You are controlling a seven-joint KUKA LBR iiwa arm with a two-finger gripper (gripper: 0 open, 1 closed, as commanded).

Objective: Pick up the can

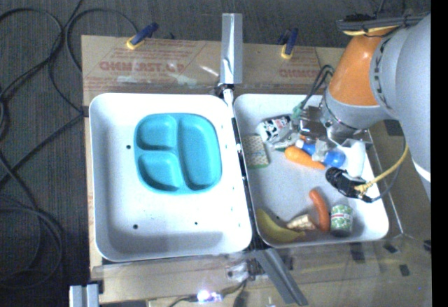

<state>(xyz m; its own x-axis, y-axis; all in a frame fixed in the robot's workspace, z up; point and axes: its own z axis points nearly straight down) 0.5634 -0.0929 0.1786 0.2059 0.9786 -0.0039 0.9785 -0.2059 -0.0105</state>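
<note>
The can, small with a green and white label, lies near the front right corner of the right bin. My gripper hangs over the back half of that bin, well behind the can. It sits just above an orange carrot and a blue item. The wrist's grey body and cables hide the gripper's tips.
Beside the can lie a red sausage, a cone and a banana. A black-and-white carton and a checkered pad sit at the bin's back left. The left bin holds a blue divided tray.
</note>
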